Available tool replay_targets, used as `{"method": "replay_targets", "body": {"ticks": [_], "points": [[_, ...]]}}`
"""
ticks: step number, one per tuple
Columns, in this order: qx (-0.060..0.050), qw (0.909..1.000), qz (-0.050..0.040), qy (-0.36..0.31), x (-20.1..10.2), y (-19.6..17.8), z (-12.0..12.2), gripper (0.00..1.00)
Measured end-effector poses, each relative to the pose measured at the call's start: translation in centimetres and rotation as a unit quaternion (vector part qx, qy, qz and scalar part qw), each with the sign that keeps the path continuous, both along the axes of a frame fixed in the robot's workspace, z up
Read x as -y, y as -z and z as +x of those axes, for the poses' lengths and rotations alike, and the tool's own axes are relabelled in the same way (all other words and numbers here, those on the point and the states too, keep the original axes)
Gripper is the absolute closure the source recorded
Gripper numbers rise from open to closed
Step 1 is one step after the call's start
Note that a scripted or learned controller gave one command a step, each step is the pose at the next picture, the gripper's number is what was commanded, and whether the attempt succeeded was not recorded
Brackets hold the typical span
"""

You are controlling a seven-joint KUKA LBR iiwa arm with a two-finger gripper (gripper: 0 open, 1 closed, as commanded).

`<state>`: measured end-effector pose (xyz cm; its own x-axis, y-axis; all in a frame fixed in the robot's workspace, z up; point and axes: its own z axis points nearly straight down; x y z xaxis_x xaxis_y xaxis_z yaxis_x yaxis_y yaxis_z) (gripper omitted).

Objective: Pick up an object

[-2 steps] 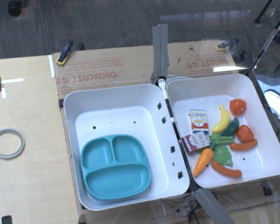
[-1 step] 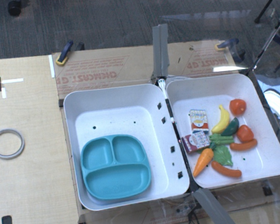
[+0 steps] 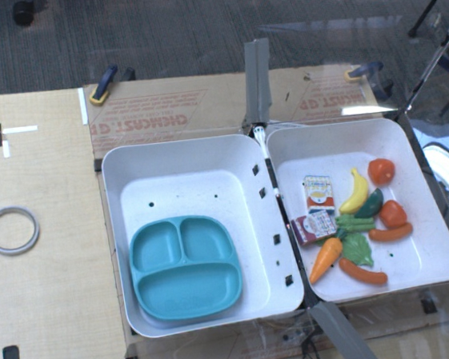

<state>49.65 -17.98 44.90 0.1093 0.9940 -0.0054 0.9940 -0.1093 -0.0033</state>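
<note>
Smooth teal divided plate (image 3: 186, 266) in left bin (image 3: 121, 186), glossy plastic food — banana (image 3: 354, 192), carrot (image 3: 324, 258) — right bin (image 3: 422, 184)

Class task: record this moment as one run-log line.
stage: before pick | left white bin: teal divided plastic plate | right white bin: toy foods, including yellow plastic banana, orange plastic carrot

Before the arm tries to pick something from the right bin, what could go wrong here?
1. The toys lie packed together: the carrot touches the small carton and the lettuce, so a grasp may catch two things or push neighbours away.
2. The sausage lies near the bin's front wall, which may block a finger.
3. The tomatoes are round and may roll or slip out.
</note>
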Motion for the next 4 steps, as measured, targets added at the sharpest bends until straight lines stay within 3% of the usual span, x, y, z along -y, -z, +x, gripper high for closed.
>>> {"method": "replay_targets", "body": {"ticks": [2, 3, 4], "points": [[-0.002, 1.0000, -0.0025, -0.002, 0.0, -1.6, 0.3, 1.00], [0.000, 0.9961, 0.0018, 0.088, -1.1, 4.0, 0.4, 1.00], [0.001, 0.9984, 0.0012, 0.057, -1.2, 0.8, 2.3, 1.00]]}}
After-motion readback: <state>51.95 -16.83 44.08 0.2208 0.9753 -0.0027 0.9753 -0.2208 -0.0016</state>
